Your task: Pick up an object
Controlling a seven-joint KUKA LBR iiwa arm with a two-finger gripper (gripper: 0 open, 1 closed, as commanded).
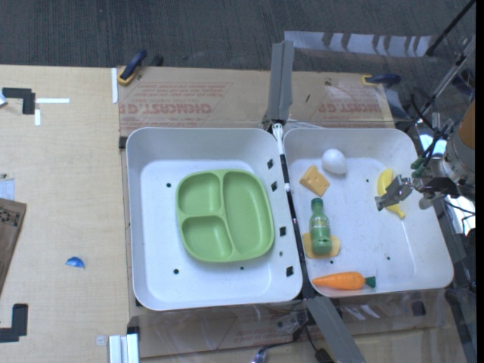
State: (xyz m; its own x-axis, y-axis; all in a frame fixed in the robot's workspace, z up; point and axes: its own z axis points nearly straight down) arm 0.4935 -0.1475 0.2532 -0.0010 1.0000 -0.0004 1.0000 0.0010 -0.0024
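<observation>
The right bin (423, 274) holds a white egg-shaped ball (333, 160), a tan cheese wedge (314, 180), a green bottle (320, 228) lying on a yellow piece, an orange carrot (342, 281) and a yellow banana (389, 190). My gripper (396, 194) reaches in from the right edge and hangs just over the banana. Its dark fingers (391, 196) stand slightly apart, with nothing seen between them.
The left bin (140, 225) holds a green divided plate (225, 215). A grey divider post (279, 82) rises behind the seam between the bins. Cardboard lies behind both bins. A small blue object (74, 262) rests on the wooden bench at the left.
</observation>
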